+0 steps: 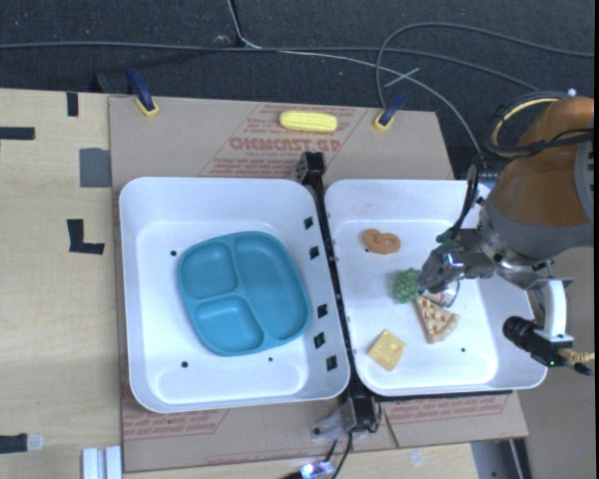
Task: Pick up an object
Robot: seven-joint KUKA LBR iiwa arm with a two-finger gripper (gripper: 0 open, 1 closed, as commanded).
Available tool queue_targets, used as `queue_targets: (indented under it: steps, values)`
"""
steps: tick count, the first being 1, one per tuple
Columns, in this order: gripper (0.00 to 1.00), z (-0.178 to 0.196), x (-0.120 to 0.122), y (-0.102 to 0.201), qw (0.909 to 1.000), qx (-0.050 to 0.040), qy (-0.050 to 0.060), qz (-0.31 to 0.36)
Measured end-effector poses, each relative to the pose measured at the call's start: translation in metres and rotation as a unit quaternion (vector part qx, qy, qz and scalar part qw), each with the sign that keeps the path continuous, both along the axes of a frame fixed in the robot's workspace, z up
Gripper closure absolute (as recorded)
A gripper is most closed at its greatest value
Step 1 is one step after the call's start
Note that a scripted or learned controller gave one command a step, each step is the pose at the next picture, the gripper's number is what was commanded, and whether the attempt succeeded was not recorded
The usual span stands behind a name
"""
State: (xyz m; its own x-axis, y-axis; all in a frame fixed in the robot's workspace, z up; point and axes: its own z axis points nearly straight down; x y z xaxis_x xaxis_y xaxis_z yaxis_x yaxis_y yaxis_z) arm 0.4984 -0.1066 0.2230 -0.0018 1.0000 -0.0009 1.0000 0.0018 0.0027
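Observation:
The right bin [479,203] holds a brown pretzel [380,240], a green broccoli piece [407,285], a pizza slice [435,318] and a yellow cheese wedge [386,349]. My gripper [441,275] reaches in from the right and hangs low between the broccoli and the pizza slice, its tip just above the slice's upper corner. The arm's orange band [549,173] sits above it at the bin's right side. I see nothing lifted off the bin floor.
The left bin [145,208] holds a blue divided plate [244,291]. A yellow corn cob [307,121] lies on the cardboard behind the bins. Cables run across the dark floor at the back, and clamps hold the cardboard's far edge.

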Motion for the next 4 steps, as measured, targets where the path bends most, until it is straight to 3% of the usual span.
queue_targets:
  steps: [1, 2, 4]
  values:
    - [1.00, 0.061, -0.003, -0.006, 1.0000, -0.0004, -0.001, 0.000]
    - [1.00, 0.043, 0.009, 0.042, 1.0000, 0.0006, 0.003, 0.002]
    - [1.00, 0.027, 0.061, 0.150, 1.0000, 0.0003, 0.002, 0.002]
